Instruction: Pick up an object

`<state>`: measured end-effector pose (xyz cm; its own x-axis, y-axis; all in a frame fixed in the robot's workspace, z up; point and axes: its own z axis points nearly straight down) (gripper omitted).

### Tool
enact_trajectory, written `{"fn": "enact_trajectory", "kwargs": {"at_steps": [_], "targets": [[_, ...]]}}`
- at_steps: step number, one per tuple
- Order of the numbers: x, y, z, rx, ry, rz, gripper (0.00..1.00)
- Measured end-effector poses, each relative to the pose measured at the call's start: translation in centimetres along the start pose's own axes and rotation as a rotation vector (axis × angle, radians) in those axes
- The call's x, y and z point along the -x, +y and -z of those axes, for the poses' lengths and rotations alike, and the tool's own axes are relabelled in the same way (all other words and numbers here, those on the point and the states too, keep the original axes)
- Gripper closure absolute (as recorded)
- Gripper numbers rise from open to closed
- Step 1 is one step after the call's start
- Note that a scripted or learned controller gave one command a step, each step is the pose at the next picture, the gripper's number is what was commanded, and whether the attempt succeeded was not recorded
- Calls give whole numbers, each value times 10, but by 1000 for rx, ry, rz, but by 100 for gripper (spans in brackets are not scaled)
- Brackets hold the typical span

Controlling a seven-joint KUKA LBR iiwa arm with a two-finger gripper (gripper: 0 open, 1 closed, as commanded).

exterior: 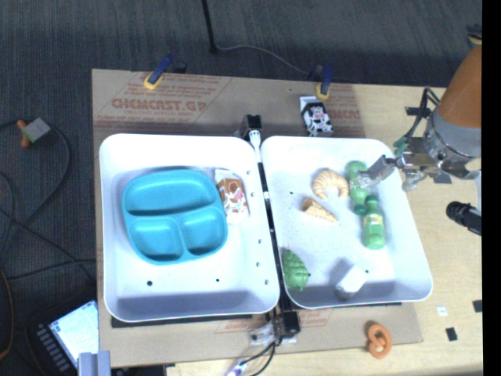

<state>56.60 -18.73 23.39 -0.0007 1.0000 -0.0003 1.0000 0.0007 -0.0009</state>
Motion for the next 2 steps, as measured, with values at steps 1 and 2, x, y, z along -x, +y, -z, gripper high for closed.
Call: {"fn": "enact_trajectory", "kwargs": {"at_steps": [1,2], "targets": [[-22,3,-132,3,1,0,0],[-84,-8,-146,8,-3,-1,0]]}}
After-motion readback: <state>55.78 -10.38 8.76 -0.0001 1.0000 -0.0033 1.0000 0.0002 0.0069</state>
